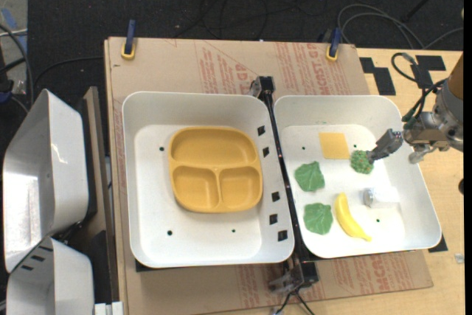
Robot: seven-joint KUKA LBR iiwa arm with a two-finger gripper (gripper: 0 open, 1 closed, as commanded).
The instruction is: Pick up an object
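1. The pincer (383, 146) reaches in from the right and hangs low over the right bin (413, 188). One grey finger points down and to the left. I cannot tell if the pincer is open or closed.
2. A small green broccoli (361, 162) sits right at the tip of the pincer, just below and left of it. It looks like the thing the arm wants. It seems to lie on the bin floor, not between the fingers.
3. A yellow square (334, 145) lies to the pincer's left. Two green leaves (310, 176) and a banana (349, 217) lie lower down, farther from it.
4. The yellow tray (216, 168) sits far to the pincer's left, in the other bin.
5. I think the arm is at the reaching step. Next the pincer needs to get around the broccoli, squeeze it, and lift.
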